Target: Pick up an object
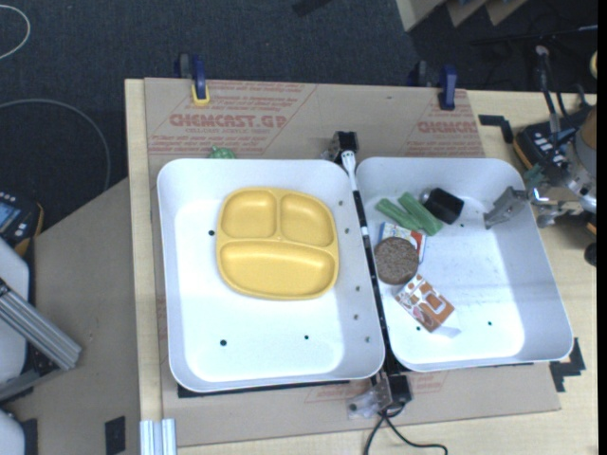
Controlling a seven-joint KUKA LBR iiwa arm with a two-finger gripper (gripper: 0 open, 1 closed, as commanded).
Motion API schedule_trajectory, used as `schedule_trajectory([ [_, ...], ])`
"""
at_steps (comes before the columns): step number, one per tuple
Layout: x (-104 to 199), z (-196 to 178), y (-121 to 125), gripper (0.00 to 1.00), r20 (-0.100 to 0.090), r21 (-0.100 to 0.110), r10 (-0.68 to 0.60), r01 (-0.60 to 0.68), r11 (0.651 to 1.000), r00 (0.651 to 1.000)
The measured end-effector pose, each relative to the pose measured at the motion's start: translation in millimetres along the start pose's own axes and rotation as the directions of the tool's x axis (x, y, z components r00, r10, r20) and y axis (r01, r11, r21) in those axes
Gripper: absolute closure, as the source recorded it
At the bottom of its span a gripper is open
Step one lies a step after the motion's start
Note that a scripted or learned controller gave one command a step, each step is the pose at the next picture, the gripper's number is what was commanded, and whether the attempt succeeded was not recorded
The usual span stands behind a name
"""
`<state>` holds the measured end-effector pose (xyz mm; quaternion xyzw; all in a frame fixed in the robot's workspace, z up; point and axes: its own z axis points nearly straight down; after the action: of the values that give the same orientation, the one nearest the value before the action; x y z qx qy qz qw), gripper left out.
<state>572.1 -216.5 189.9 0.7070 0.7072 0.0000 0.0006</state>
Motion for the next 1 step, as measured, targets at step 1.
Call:
schedule_trajectory([
  [1,57.6,-216.3,-82.1,0.00,0.002,-0.018,-0.005,0.005,1.000,1.000],
])
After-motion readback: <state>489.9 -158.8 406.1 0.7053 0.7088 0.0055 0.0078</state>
